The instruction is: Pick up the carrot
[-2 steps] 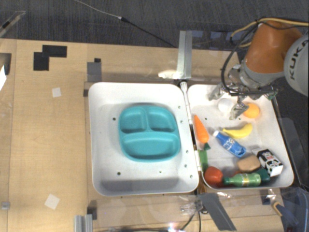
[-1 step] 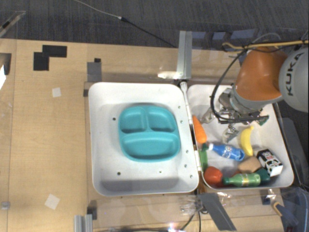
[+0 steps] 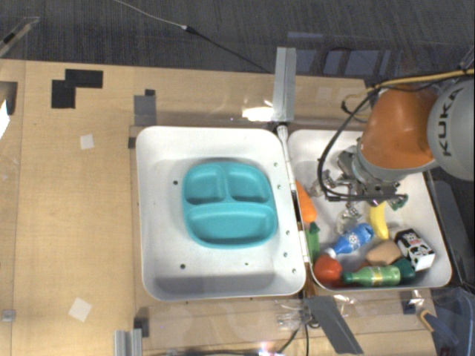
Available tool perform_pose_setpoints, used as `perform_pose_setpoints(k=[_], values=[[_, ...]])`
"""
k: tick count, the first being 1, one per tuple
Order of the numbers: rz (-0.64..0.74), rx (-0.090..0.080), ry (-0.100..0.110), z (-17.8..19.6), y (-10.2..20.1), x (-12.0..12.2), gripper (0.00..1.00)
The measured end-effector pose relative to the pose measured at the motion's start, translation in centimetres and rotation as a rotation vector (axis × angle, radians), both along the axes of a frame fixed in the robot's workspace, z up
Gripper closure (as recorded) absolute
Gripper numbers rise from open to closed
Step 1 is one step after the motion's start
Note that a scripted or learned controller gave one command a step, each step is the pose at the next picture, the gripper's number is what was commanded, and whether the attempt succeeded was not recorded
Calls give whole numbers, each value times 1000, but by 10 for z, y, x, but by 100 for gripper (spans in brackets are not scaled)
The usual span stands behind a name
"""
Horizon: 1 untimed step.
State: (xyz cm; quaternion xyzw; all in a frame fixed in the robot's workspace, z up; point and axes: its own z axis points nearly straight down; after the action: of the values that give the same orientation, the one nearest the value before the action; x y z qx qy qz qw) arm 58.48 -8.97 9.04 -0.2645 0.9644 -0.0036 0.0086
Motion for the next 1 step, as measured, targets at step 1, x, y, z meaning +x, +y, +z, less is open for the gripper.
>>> perform_pose_setpoints(k=[1], values=[[-42,2,0,160,3,58,0]])
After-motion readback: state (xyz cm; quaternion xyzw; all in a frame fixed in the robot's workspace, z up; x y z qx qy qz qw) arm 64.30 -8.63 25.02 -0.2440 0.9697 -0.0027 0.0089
